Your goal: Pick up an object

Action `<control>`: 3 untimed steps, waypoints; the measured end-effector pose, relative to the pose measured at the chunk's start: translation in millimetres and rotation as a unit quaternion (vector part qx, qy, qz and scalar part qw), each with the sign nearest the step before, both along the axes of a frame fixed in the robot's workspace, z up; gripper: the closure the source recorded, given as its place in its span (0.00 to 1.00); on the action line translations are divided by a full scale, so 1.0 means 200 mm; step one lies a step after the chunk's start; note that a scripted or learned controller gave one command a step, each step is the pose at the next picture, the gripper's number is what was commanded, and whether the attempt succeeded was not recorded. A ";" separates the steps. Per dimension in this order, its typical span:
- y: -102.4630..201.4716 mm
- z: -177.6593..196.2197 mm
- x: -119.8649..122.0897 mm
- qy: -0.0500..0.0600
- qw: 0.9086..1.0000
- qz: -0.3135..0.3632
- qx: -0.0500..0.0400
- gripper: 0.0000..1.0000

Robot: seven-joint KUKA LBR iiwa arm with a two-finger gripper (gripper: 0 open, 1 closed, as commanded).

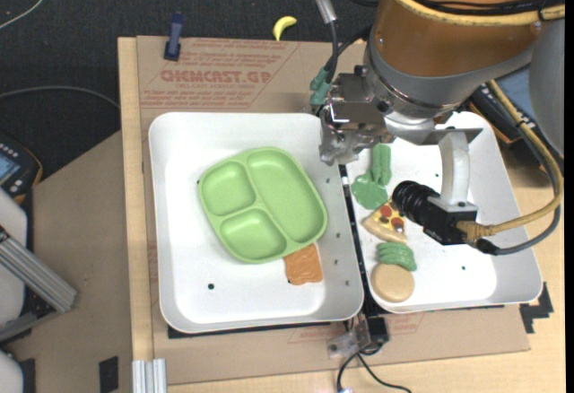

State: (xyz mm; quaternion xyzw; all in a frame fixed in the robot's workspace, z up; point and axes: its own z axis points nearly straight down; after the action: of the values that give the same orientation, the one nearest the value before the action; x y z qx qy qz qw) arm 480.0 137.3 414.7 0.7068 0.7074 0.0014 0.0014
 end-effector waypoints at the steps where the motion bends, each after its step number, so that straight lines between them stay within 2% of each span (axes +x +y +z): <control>1: 0.00 0.05 0.00 -0.001 1.000 0.000 0.000 1.00; 2: 0.00 0.10 0.01 -0.002 1.000 0.000 0.000 1.00; 3: -0.03 0.03 0.11 0.003 1.000 -0.002 -0.001 1.00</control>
State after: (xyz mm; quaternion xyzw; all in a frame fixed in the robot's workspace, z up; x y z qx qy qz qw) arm 501.8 132.2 420.5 0.7081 0.7061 -0.0008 0.0000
